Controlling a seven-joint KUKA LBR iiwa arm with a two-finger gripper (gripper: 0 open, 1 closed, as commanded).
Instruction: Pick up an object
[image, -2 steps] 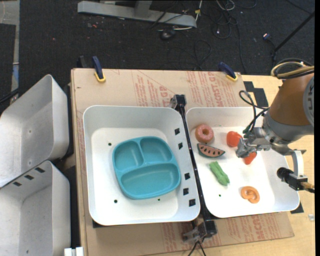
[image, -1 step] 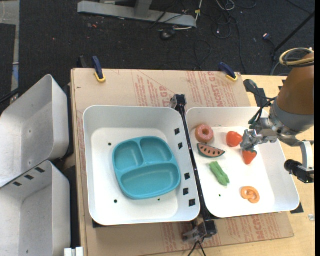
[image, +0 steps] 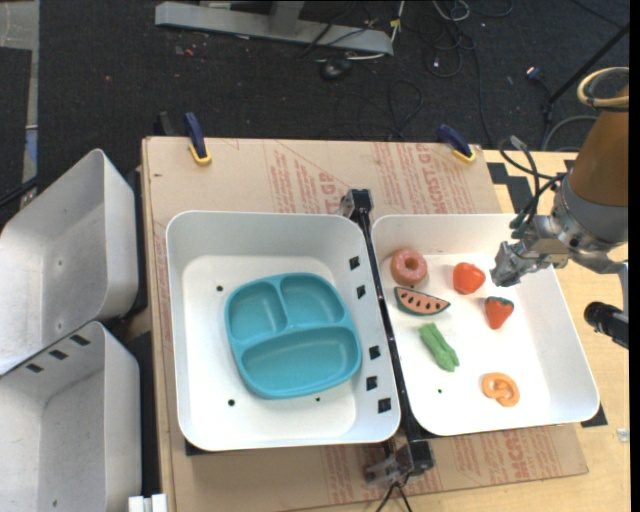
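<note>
1. Where the arm (image: 598, 190) reaches in from the right, its gripper (image: 506, 272) hangs over the right bin (image: 575, 395), near that bin's far right part.
2. I cannot tell how the jaws stand — they are too small and dark to read, and nothing shows between them.
3. In the right bin lie six toys: a pink donut (image: 408, 267), a melon slice (image: 420, 300), a red tomato (image: 468, 277), a strawberry (image: 499, 312), a green pod (image: 438, 346) and an orange pretzel (image: 500, 388).
4. The tomato sits just left of the gripper, and the strawberry just below it; both are close to it, but I cannot tell if either touches it.
5. The left bin (image: 190, 260) holds a teal tray (image: 292, 334) with three compartments — nothing lies in them.
6. Two more white bins (image: 60, 300) stand off the bench at the left.
</note>
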